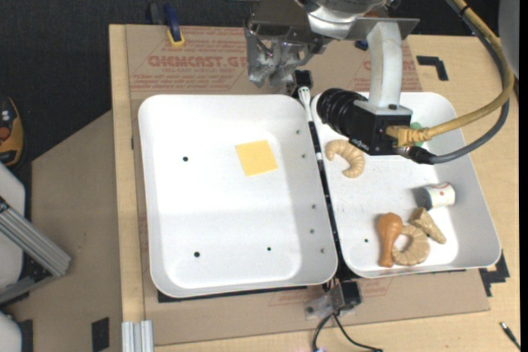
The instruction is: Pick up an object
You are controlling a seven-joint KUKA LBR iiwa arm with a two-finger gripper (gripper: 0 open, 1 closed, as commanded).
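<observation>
Two white bins [157, 177] hold yellow slice [256, 157]; jaws' state I cannot tell.

"CHEMCAST" on brown board [198, 60]

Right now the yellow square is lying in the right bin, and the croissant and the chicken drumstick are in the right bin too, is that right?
Not quite. The yellow square lies in the left bin, alone on its floor. The rest holds: the croissant and the chicken drumstick are in the right bin, as the camera view shows.
</observation>
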